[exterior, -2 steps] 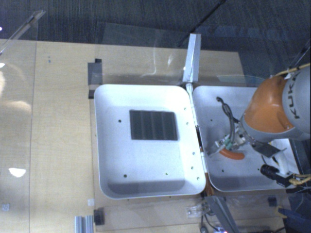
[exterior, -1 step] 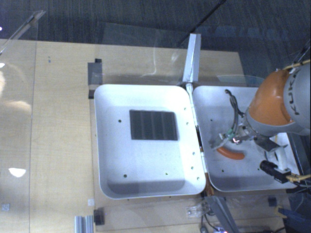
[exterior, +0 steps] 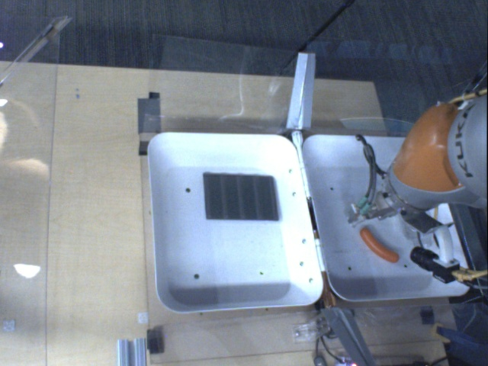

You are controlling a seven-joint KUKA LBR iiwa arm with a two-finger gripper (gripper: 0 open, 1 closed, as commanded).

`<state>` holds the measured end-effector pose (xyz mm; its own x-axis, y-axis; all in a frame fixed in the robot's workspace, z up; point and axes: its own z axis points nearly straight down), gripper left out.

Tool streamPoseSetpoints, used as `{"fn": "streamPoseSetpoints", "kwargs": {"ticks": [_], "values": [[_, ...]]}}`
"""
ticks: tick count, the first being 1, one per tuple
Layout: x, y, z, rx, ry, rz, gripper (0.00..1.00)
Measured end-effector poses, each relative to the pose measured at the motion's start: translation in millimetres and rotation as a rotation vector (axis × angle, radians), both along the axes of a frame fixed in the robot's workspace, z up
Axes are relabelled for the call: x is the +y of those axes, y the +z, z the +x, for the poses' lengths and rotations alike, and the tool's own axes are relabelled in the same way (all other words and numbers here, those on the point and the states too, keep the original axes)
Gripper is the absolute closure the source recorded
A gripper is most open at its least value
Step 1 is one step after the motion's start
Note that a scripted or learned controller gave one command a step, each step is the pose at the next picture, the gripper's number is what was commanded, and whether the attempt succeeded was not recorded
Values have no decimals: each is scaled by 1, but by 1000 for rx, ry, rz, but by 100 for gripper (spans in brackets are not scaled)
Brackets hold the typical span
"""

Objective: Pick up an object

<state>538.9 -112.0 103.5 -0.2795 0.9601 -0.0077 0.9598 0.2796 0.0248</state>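
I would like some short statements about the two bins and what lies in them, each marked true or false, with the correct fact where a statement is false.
1. An orange sausage-shaped object lies in the right bin. True.
2. The dark ridged rectangular pad lies in the right bin. False: it lies in the left bin.
3. The arm is above the left bin. False: its orange band hangs over the right bin.
4. The two bins stand side by side, edges meeting. True.
5. The orange object rests on the dark pad. False: they are in separate bins.
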Motion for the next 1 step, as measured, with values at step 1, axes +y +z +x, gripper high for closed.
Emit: {"fn": "streamPoseSetpoints", "kwargs": {"ticks": [1], "values": [[0,0,0,0,0,0,0]]}}
